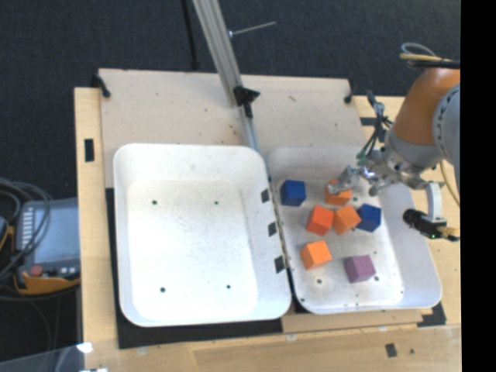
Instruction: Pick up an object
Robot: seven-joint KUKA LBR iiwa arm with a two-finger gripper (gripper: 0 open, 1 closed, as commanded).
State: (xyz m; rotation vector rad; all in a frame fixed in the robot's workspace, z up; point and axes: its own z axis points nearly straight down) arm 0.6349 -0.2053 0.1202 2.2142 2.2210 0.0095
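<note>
Camera view, looking down at a slant. We see two white bins side by side on the tabletop [194, 107]. The left bin [139, 169] carries no blocks; all the blocks sit in the right bin [418, 277], so that is where any pick has to happen.

Blocks in the right bin: a blue cube [292, 193] near the bin's left wall toward its far edge; an orange block [338, 194] near the far edge, just by the claw; an orange cube [320, 220] and another orange cube [346, 218] touching or nearly touching mid-bin; a second blue cube [370, 217] tight against the right side of that pair; a lone orange cube [315, 253] closer to the near edge; a purple cube [359, 268] near the near edge, apart from the rest.

The arm [422, 126] reaches in over the bin's far right corner. The claw [358, 178] hangs low over the orange block at the far edge, probably lined up on it as the target. We cannot tell how the claw stands; it is too small and blurred. Nothing is visibly held.

We judge the pick not yet done. The crowding near the target may get in the way.
</note>
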